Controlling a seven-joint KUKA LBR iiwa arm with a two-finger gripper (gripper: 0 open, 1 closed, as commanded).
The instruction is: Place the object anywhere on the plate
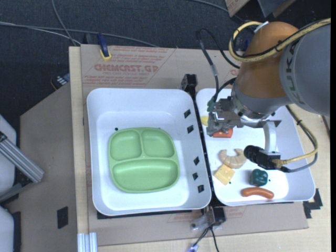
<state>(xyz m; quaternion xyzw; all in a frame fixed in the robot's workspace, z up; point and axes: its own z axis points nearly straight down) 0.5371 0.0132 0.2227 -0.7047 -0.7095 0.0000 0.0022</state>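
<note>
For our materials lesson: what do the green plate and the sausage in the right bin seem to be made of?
Green plate: likely moulded plastic, matte, one even colour with rounded compartment ridges. Sausage: probably plastic toy food, smooth with a slight sheen, though the view is too small to be sure.

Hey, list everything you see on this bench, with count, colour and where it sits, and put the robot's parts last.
Plate: one, green, three compartments, in the left bin.
Bins: two, white, side by side on the bench.
Orange piece: one, orange, upper part of the right bin, under the gripper.
Croissant: one, tan, middle of the right bin.
Cheese wedge: one, pale yellow, just below the croissant.
Pepper: one, dark green, lower right of the right bin.
Sausage: one, orange-red, near the right bin's front rim.
Clamp: one, blue and yellow, on the cardboard behind the left bin.
Arm: one, grey with an orange band, reaching in from the right.
Gripper: one, dark metal, over the orange piece.
</note>
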